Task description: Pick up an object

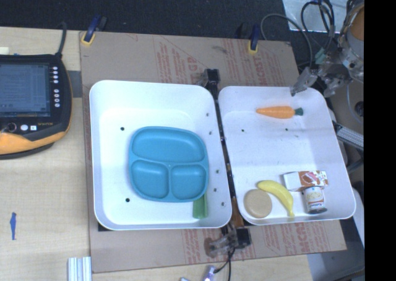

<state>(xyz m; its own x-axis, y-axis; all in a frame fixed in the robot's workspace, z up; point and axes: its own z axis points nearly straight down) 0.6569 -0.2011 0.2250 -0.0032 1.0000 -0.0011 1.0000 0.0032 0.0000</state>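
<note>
An orange carrot with a green tip lies at the back of the right bin. In that bin's front right corner sit a yellow banana, a round tan bun, a small can and a white and red packet. My gripper hangs over the right bin's back right rim, just right of and behind the carrot. It is open, with nothing between its fingers.
The left bin holds a blue divided plate and a small green piece at its front right corner. A teach pendant lies on the bench at far left. Cables loop behind the right bin.
</note>
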